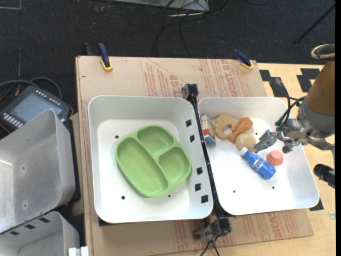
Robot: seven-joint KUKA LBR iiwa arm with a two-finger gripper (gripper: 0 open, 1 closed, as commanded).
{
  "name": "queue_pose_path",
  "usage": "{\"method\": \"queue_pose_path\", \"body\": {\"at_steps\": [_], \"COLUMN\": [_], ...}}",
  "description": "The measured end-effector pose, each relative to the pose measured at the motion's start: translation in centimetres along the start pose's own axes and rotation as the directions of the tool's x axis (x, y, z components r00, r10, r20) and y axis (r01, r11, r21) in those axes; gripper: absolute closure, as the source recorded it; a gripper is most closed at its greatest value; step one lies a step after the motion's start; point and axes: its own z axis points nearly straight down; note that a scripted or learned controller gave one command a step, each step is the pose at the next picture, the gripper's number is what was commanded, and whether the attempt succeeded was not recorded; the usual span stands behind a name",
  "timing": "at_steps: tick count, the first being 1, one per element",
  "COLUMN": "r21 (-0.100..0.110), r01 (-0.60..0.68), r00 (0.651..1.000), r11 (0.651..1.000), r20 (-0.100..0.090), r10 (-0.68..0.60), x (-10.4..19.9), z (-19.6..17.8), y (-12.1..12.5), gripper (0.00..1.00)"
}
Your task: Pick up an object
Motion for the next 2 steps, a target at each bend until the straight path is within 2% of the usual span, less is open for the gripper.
{"method": "queue_pose_path", "body": {"at_steps": [2], "r21": [-0.002], "r01": [0.0], "r00": [1.0], "r11": [1.0], "r20": [0.0], "r10": [0.0], "x": [-0.1], "z": [11.6], "y": [-0.7], "gripper": [0.0]}}
